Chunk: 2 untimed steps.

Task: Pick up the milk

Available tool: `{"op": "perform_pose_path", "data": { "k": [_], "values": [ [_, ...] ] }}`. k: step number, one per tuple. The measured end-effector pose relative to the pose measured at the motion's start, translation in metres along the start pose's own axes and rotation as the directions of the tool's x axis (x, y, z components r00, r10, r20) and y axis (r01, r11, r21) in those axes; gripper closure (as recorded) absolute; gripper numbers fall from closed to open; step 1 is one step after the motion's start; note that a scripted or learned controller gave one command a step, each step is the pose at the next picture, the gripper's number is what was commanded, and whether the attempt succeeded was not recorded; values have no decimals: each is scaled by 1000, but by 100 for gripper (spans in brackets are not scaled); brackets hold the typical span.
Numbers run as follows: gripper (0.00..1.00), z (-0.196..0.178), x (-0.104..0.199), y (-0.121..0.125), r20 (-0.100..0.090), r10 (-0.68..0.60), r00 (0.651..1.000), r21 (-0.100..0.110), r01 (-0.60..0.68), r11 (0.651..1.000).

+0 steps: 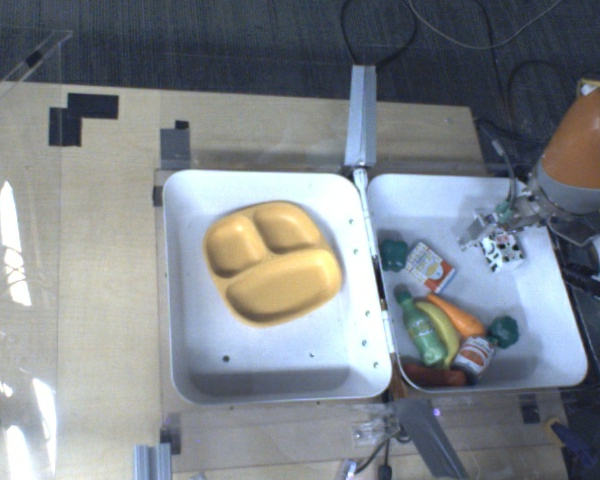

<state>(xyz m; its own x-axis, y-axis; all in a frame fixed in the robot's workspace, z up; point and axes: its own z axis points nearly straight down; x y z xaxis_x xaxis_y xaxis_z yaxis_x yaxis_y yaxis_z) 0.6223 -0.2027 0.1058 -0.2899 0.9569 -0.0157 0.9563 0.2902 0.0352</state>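
Bench (80,318) of pale wood, two white bins side by side. Left bin (280,368) holds a yellow tray (272,263).

Nearest you in the right bin (535,303) is a heap: sausage (430,375), ketchup (473,356), green bottle (423,330), banana (442,330), carrot (458,315), broccoli (503,330). Behind it lies an orange carton (427,265).

Farther back, apart from the heap, sits the cow-spotted carton, taken as the milk (503,252). The gripper (498,223) hangs directly over it, at or near contact. You cannot tell whether the gripper is spread or pinching.

Step, as judged: at the grasp, no lift confirmed. Next: confirm a firm pinch on the milk, then raise straight up.
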Motion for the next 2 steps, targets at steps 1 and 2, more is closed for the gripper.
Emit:
{"op": "perform_pose_path", "data": {
  "k": [1,2],
  "values": [
    [100,-17,-6,4,22,-1,1000,-17,1,1000],
    [0,-16,-6,4,22,-1,1000,-16,1,1000]
  ]
}}
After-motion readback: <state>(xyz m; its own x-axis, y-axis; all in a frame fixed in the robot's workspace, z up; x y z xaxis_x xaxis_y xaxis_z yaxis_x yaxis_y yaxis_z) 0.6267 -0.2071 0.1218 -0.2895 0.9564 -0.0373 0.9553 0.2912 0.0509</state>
